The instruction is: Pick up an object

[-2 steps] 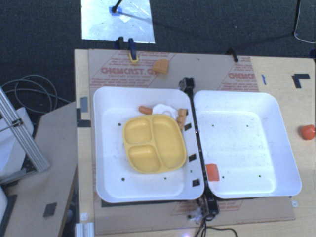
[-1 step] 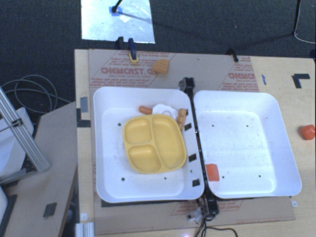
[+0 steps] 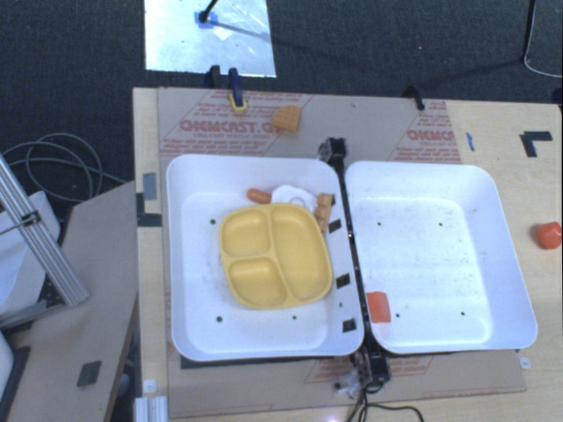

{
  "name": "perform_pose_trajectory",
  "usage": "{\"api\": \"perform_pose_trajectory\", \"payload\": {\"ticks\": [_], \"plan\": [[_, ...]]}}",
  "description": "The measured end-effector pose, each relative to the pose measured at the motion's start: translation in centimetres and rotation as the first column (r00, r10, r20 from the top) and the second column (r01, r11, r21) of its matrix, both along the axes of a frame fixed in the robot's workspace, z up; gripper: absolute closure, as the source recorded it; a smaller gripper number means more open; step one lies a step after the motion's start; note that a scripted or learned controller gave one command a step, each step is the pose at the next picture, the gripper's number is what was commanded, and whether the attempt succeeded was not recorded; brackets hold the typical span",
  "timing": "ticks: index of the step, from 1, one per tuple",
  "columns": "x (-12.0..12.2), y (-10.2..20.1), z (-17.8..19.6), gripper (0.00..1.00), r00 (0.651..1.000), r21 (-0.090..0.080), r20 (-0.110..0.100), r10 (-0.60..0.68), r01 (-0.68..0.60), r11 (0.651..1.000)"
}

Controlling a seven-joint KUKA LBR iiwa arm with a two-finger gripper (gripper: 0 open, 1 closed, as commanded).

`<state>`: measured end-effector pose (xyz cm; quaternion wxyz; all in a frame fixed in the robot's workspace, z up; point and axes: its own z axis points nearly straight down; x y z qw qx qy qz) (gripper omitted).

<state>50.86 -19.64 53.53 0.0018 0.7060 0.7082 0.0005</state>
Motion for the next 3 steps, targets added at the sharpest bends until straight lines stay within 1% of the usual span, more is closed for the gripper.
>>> {"api": "perform_pose_trajectory", "payload": {"ticks": [3], "plan": [[0.0,0.0,0.0,0.0,1.0,0.0,0.0,0.0,0.0,1.0]]}}
